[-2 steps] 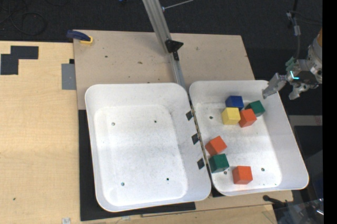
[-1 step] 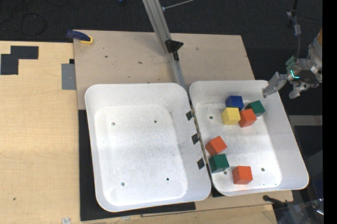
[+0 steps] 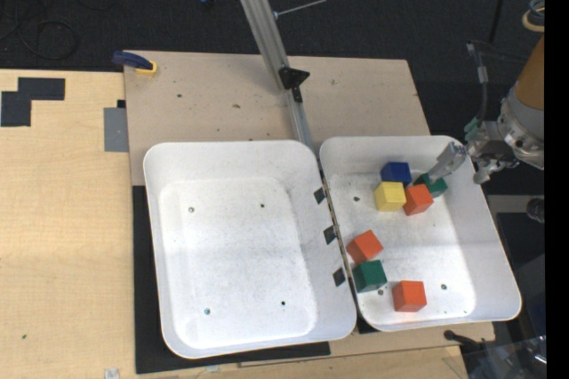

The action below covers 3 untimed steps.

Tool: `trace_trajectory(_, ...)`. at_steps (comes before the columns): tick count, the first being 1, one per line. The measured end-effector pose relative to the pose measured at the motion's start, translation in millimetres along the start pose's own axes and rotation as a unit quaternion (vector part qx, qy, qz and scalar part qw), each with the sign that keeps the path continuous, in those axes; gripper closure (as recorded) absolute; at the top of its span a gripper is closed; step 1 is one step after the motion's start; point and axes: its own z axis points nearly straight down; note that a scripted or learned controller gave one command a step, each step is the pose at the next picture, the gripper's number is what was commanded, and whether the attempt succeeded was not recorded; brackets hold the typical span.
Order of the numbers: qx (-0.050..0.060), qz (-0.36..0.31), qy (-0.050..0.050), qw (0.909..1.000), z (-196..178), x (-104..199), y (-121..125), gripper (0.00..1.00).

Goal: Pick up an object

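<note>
Orange, yellow, blue and green blocks lie in the right bin (image 3: 484,279). At right of centre, the gripper (image 3: 436,180) reaches over a small green block (image 3: 436,186) beside an orange block (image 3: 418,199); whether the fingers are wide or narrow cannot be told. The left bin (image 3: 169,164) sits on a pale wood desk (image 3: 62,217) against a dark room.

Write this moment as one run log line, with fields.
arm: right bin | gripper: beside small green block, orange block | grasp: none seen | left bin: untouched
</note>
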Motion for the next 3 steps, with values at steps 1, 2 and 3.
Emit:
trace_trajectory(1,0.001,0.001,0.001,1.0000,63,5,-5,0.00)
trace_trajectory(2,0.001,0.002,0.001,1.0000,121,15,-11,0.00)
trace_trajectory(3,-0.002,0.006,-0.001,1.0000,107,13,-9,1.00)
